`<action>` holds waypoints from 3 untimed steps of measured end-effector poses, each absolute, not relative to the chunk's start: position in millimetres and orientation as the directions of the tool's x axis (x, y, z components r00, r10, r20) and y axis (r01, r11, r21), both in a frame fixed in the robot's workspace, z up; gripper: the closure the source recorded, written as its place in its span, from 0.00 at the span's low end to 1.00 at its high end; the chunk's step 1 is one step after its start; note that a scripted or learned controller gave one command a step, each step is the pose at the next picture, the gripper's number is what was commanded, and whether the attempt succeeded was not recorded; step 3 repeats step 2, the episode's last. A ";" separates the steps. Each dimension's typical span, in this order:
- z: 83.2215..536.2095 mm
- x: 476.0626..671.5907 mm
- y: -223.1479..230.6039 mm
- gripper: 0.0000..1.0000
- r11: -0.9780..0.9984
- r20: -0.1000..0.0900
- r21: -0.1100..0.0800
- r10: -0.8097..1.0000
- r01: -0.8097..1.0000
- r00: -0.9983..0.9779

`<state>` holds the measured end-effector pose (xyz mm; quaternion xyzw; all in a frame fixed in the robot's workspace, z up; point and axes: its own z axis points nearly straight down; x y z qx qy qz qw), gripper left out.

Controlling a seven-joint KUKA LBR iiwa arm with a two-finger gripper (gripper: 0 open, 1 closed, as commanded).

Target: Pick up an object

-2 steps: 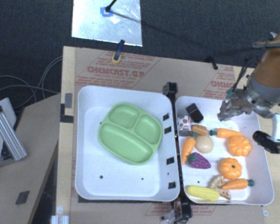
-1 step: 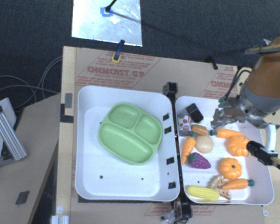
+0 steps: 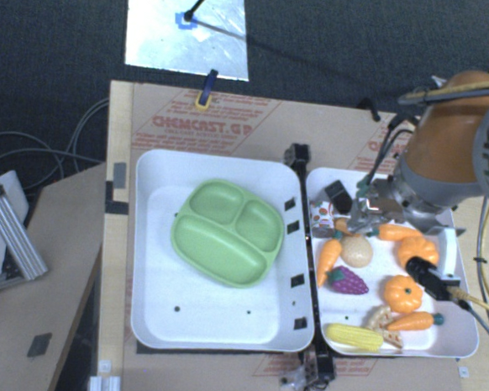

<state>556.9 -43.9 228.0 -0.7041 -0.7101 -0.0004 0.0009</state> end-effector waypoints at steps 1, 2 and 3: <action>227.5 555.0 -59.6 1.00 0.001 0.000 0.001 1.000 1.000 -0.001; 232.9 547.3 -45.2 1.00 0.006 0.001 0.000 1.000 1.000 -0.006; 232.9 547.3 -45.2 1.00 0.006 0.001 0.000 1.000 1.000 -0.006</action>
